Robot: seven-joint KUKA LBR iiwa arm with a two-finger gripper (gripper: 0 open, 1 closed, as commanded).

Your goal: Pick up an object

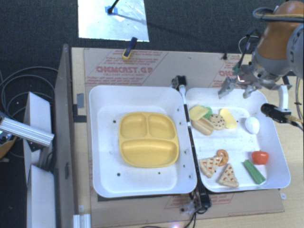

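Hovering over the right bin's (273,172) far edge, the hand (236,88) was spread, nothing in it; toy food lay below, white egg (251,125) nearest, yellow tray (148,139) in left bin (102,127).

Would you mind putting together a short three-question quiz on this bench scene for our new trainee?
1. True or false: the gripper holds a toy between its fingers.
2. Which bin holds the yellow divided plate? A) the left bin B) the right bin
3. Fill in: the white egg lies above the red ____ in the picture.

Key:
1. False; its fingers are spread, with nothing between them, over the right bin's far rim.
2. A
3. tomato
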